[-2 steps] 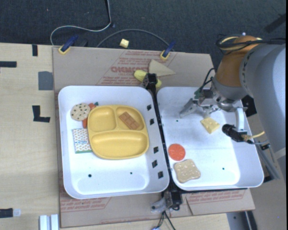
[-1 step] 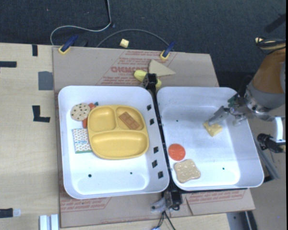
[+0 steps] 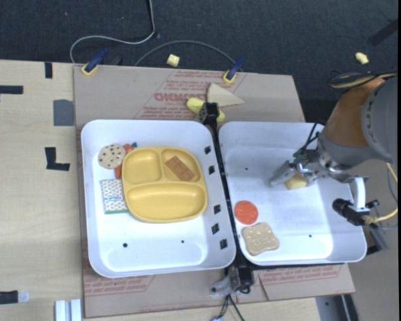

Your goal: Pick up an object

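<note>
— Objects, left to right? In the left bin (image 3: 100, 246) sits a round speckled cookie (image 3: 111, 155), a small patterned card (image 3: 112, 196), and a glossy yellow divided tray (image 3: 164, 192) with a flat brown cracker (image 3: 180, 168) in one compartment.

— And the right bin (image 3: 334, 249)?

— A flat orange-red disc (image 3: 246, 212) lies just above a pale, bread-shaped slice (image 3: 259, 238). Further right, a small yellowish chunk (image 3: 295, 182) rests on the bin floor, at the gripper (image 3: 291, 174).

— Is it gripping?

— Metal fingers are right at the chunk; clamped or apart, I can't tell.
</note>
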### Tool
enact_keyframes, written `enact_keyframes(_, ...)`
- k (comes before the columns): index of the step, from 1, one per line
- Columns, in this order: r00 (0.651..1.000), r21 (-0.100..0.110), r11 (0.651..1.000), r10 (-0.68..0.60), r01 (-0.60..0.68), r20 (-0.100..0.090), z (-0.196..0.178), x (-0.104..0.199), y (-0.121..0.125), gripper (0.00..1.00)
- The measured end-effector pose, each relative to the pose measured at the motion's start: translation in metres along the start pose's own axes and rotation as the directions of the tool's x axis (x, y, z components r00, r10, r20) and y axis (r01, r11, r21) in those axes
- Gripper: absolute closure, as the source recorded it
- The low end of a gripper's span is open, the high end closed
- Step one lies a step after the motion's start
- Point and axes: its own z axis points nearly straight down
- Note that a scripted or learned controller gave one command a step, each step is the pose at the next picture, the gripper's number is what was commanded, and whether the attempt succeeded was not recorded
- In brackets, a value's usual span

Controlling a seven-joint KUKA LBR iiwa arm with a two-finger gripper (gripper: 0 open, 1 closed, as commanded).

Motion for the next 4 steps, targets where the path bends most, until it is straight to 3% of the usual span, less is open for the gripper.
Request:
enact_keyframes(1, 1.000, -0.008, 1.000, -0.002, 0.002, 0.000, -0.059, -0.026, 0.076, 0.00)
enact_keyframes(2, 1.000, -0.001, 1.000, 0.000, 0.000, -0.002, 0.000, -0.012, 0.018, 0.00)
enact_keyframes(3, 1.000, 0.004, 1.000, 0.004, -0.004, -0.004, -0.042, -0.026, -0.042, 0.00)
enact_keyframes(4, 1.000, 0.000, 1.000, -0.003, 0.003, -0.003, -0.001, 0.013, 0.000, 0.00)
